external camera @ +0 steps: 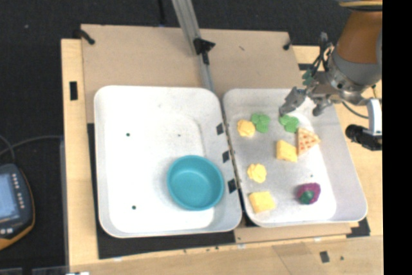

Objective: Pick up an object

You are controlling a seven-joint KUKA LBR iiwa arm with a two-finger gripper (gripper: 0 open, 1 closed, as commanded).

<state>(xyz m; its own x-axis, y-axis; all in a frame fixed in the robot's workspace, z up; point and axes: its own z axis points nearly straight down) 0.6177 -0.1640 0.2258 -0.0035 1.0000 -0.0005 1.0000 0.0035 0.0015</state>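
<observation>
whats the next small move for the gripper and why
Probably a short descent onto the green piece directly below it. The gripper hovers over the back of the right bin with nothing between its fingers, and that green piece is the closest item, lying apart from the pizza slice beside it.

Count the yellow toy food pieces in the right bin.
4, not counting the pizza slice. Yellow piece near the bin's upper left, yellow wedge mid-bin, yellow lump below it leftward, yellow block at the front edge. The gripper may hide more.
</observation>
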